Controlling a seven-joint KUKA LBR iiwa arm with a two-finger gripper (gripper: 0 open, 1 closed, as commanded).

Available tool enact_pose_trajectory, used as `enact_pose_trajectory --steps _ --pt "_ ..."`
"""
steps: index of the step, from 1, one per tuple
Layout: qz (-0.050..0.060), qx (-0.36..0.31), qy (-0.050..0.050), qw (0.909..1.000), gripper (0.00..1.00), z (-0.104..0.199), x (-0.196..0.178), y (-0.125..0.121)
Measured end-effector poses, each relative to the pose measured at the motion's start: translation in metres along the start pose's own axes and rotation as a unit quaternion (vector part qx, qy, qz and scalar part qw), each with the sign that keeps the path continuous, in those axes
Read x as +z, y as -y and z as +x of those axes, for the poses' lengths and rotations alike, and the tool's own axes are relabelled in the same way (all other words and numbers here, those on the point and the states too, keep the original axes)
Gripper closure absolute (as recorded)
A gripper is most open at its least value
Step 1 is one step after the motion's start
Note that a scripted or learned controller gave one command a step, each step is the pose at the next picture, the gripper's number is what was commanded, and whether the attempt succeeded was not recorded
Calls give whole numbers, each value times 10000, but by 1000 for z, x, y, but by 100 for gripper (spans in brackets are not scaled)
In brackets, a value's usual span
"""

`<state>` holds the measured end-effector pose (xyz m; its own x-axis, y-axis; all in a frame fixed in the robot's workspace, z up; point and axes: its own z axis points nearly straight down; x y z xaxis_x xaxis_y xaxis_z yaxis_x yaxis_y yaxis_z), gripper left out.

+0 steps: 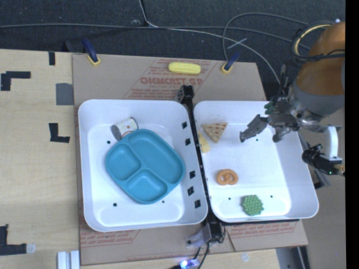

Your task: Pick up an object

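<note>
The gripper [263, 131] hangs over the right bin [280, 167], fingers spread and holding nothing, right of the sandwich wedge [215, 131].

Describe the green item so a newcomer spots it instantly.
Look at the right-hand white bin. Go to its near edge, the one toward the bottom of the view: the green bumpy lump sits there, just below the orange pretzel-shaped piece. It is the only green thing in either bin.
</note>
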<state>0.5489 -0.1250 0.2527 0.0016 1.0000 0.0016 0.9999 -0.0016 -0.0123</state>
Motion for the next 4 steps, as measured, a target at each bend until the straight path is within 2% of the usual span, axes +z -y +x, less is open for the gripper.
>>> enact_pose_trajectory --steps 1,3,4 --pt "-53 -15 7 10000 0 0 -6 -2" --pt "-24 -6 9 10000 0 -8 93 -2" --pt "-23 -13 2 10000 0 2 151 -1"
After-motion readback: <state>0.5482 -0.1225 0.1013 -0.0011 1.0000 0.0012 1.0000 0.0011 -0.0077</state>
